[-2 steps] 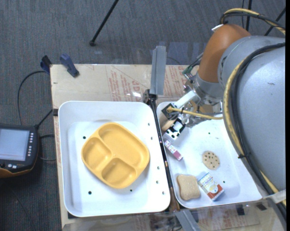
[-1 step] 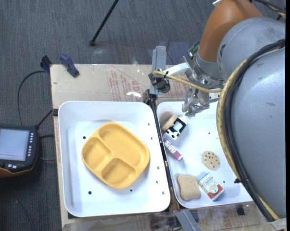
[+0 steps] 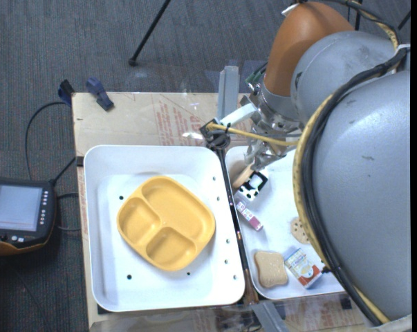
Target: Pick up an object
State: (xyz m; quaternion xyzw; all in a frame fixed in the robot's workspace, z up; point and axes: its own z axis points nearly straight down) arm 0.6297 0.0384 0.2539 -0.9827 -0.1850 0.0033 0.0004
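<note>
Looming largest and closest to the lens, the grey arm (image 3: 364,178) fills the right side, with its orange band (image 3: 301,43) above the wrist and yellow-sheathed cables running along it. Below the wrist, the gripper (image 3: 253,164) reaches down over the far left corner of the right bin (image 3: 281,292); whether it is clenched or released cannot be told, because the wrist and cables hide it. Just beneath it lies a small black-and-white box (image 3: 252,187), close to the tip, though contact cannot be judged. Nearer the front of that bin sit a pink-and-white tube (image 3: 248,215), a round cracker (image 3: 299,230) partly behind the arm, a tan bread slice (image 3: 270,268) and a small red, white and blue carton (image 3: 303,265) just beside it. In the left bin (image 3: 97,185) rests a yellow divided plate (image 3: 166,222), lying flat near the middle. On the floor to the left is a handheld control pad (image 3: 18,213) with a grey screen
</note>
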